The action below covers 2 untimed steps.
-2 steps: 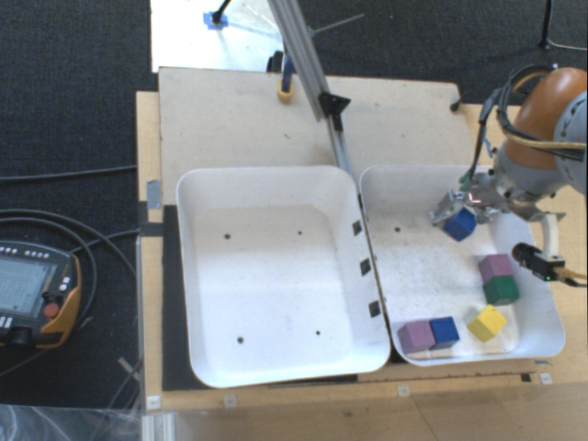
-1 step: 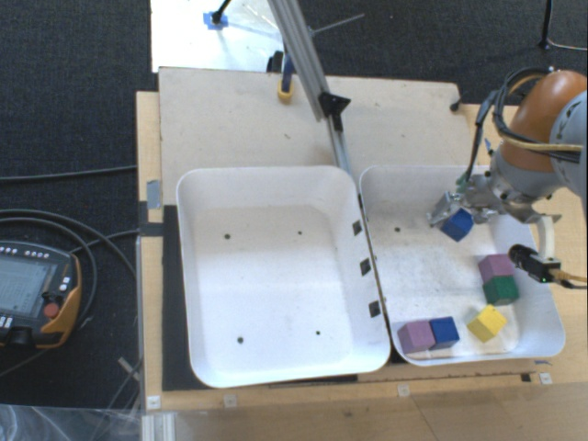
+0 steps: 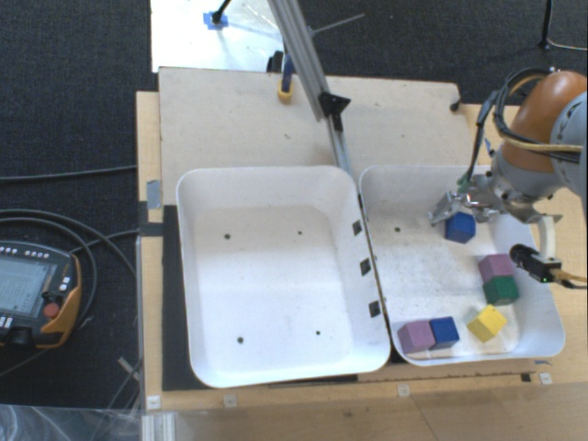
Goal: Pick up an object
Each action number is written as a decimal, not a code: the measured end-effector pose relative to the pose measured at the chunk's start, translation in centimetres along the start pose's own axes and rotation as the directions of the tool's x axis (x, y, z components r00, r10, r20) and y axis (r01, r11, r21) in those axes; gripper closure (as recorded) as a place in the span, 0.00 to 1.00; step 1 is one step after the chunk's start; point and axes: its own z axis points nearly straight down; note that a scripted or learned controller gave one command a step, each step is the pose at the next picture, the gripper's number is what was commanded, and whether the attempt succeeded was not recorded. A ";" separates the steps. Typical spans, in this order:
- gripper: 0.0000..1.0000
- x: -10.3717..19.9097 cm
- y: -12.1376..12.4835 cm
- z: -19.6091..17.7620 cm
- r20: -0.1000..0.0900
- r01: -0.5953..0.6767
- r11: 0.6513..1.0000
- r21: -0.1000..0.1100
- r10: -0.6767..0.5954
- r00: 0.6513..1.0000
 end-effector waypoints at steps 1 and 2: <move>1.00 0.1 0.3 -1.1 -0.001 0.005 1.000 -0.005 -0.005 1.000; 0.00 0.2 0.3 -1.1 -0.001 0.005 1.000 -0.005 -0.005 1.000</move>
